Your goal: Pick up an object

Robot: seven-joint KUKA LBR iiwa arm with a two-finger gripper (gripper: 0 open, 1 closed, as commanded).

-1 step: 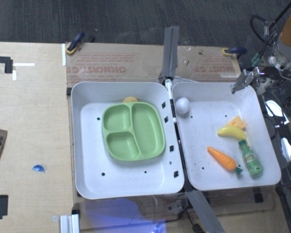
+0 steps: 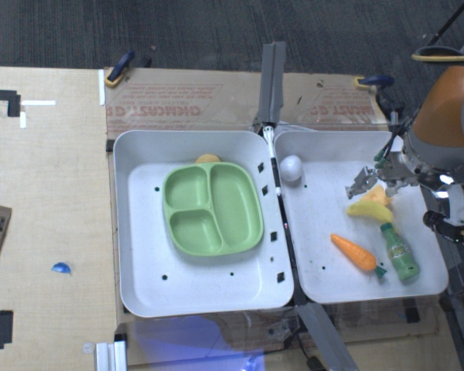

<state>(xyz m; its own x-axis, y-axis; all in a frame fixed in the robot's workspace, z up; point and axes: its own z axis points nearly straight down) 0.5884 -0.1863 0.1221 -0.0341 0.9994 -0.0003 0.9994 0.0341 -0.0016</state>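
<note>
So the bench (image 2: pixel 46 207) is carrying the two white bins side by side, and that layout makes sense for a pick rig: everything I might want to grab stays corralled in a shallow tub where the arm can reach from the right. The left bin (image 2: pixel 139 284) mostly hosts a green divided plate (image 2: pixel 213 209) sitting flat in the middle, with a bit of something yellow-orange (image 2: pixel 208 158) poking out from behind its far edge; can't tell what it is. The right bin (image 2: pixel 325 280) is where the action is, since the arm (image 2: pixel 442 118) hangs over its far right corner. From there going down in size: a green bottle (image 2: pixel 400 253) lying on its side near the right wall, an orange carrot (image 2: pixel 354 253) lying at a slant just beside it, a yellow toy (image 2: pixel 370 205) near the bottle's cap end, and a small white ball (image 2: pixel 291 168) off by the divider. The pincer (image 2: pixel 365 182) sits just above the yellow toy, my guess for the target. It looks spread open with nothing between the fingers, though it's small in frame, so I'd call the grab not yet made.
</note>
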